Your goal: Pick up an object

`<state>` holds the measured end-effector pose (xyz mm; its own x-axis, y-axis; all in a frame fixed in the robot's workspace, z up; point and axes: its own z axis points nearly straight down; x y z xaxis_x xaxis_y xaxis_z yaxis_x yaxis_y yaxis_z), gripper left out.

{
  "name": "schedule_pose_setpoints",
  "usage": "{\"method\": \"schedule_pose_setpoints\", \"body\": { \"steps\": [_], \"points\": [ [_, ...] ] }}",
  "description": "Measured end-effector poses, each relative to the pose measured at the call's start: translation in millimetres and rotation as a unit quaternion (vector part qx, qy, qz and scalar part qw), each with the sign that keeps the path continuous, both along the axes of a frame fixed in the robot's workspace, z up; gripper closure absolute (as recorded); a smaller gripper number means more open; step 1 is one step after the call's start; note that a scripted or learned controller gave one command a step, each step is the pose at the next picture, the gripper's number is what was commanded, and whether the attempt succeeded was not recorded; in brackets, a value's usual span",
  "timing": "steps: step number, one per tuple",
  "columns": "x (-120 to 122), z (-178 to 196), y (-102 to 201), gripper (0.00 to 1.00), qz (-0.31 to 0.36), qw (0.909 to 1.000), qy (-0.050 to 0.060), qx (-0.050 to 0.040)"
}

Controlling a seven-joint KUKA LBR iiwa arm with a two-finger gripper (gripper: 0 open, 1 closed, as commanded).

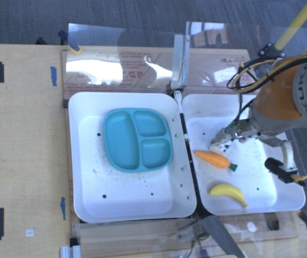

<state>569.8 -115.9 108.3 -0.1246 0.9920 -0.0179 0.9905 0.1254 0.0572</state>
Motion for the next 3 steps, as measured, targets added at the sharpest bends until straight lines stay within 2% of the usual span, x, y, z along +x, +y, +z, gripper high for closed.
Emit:
{"method": "schedule_pose_setpoints", "body": {
  "steps": [1,2,3],
  "points": [
    [-21.0,0.2,8.3,0.0,0.045,0.999,-0.003,-0.0034],
    [-35.4,1.0,11.6,0.0,0.201,0.9795,-0.003,-0.0126],
    [15.7,-21.4,12.2,0.0,0.046,0.9986,0.026,0.0048]
  ]
}}
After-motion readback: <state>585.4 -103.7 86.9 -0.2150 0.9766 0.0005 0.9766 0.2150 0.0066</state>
